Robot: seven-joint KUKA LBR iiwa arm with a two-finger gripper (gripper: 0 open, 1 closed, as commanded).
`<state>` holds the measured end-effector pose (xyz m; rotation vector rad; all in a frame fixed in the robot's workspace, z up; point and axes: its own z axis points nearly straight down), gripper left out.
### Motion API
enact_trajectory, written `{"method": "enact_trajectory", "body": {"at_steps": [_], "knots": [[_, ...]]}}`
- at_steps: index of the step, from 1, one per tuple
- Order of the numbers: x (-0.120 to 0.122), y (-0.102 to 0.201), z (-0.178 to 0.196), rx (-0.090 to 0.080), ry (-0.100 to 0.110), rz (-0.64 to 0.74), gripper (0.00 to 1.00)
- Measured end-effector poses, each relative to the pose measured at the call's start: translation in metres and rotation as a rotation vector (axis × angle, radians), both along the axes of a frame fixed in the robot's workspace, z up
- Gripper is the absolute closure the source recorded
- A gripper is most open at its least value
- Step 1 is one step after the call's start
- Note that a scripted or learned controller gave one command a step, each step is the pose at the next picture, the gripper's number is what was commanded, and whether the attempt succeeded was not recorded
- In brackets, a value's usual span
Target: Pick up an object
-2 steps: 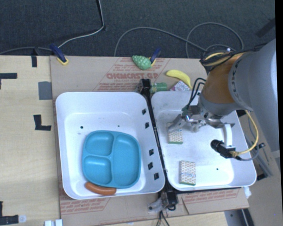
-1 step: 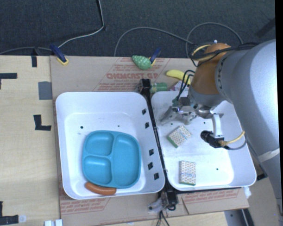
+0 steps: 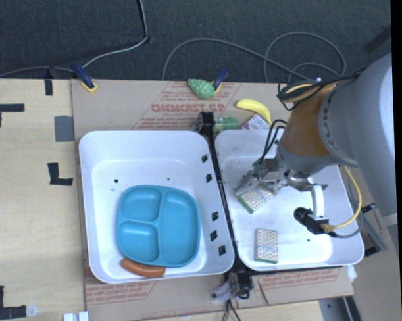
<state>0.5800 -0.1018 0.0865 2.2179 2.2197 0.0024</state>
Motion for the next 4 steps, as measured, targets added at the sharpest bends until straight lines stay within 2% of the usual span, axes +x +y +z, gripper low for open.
{"method": "enact_trajectory", "body": {"at_steps": [1,2,3,4], "knots": [[0.018,0.002,0.0,0.001,0.002,0.0,0.0],[0.018,0.002,0.009,-0.001,0.0,0.0,1.0],[0.018,0.002,0.009,-0.001,0.0,0.0,0.0],[-0.006,-0.001,0.0,-0.001,-0.003,0.001,0.0]]}}
